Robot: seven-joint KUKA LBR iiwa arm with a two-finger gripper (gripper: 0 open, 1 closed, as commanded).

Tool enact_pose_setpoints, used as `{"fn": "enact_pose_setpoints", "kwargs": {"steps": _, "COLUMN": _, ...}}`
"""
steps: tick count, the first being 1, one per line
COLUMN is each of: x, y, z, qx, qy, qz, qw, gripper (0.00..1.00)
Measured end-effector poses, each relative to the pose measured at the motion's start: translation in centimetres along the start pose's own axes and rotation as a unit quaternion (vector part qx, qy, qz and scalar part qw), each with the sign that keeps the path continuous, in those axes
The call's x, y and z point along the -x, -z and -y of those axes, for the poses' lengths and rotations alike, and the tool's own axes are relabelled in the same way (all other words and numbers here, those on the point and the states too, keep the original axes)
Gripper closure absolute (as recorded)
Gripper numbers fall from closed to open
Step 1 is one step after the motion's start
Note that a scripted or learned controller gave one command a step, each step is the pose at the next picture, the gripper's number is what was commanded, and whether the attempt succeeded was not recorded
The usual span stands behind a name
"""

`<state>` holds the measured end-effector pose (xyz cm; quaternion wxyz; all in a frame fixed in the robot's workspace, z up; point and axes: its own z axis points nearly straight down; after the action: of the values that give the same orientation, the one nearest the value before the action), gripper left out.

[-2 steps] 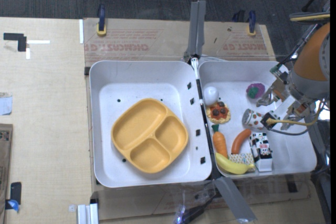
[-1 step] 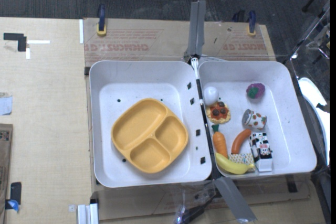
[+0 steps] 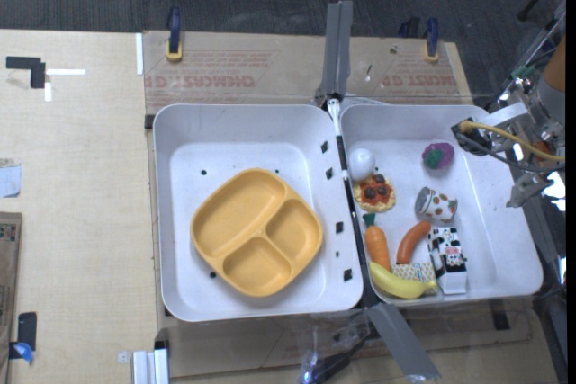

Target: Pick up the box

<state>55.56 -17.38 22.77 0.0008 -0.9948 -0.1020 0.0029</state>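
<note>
We should drop squarely over the box (image 3: 447,259), near right bin (image 3: 504,220), avoiding the sausage (image 3: 413,240); gripper (image 3: 531,159) state we cannot tell.

Small black-and-white patterned carton box (image 3: 447,257) hemmed left by orange sausage (image 3: 413,240) and yellow banana (image 3: 398,282); its right side open.

yellow tray (image 3: 256,232), purple ball (image 3: 438,156)

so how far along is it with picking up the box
Nothing looks done yet: the box lies flat in the right bin, near its front wall beside the sausage and banana. The arm sits at the bin's right edge, well off the box. Approach, grasp and lift all remain.
</note>
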Motion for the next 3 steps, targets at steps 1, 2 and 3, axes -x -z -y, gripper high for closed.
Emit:
{"fn": "enact_pose_setpoints", "kwargs": {"steps": 1, "x": -0.8, "y": -1.7, "z": 2.2, "qx": 0.000, "qy": 0.005, "qz": 0.000, "qw": 1.0000, "gripper": 0.00}}
{"fn": "enact_pose_setpoints", "kwargs": {"steps": 2, "x": -3.7, "y": -8.9, "z": 0.5, "qx": 0.000, "qy": 0.003, "qz": 0.000, "qw": 1.0000, "gripper": 0.00}}
{"fn": "enact_pose_setpoints", "kwargs": {"steps": 3, "x": -3.1, "y": -11.6, "z": 2.7, "qx": 0.000, "qy": 0.082, "qz": 0.000, "qw": 0.9966, "gripper": 0.00}}
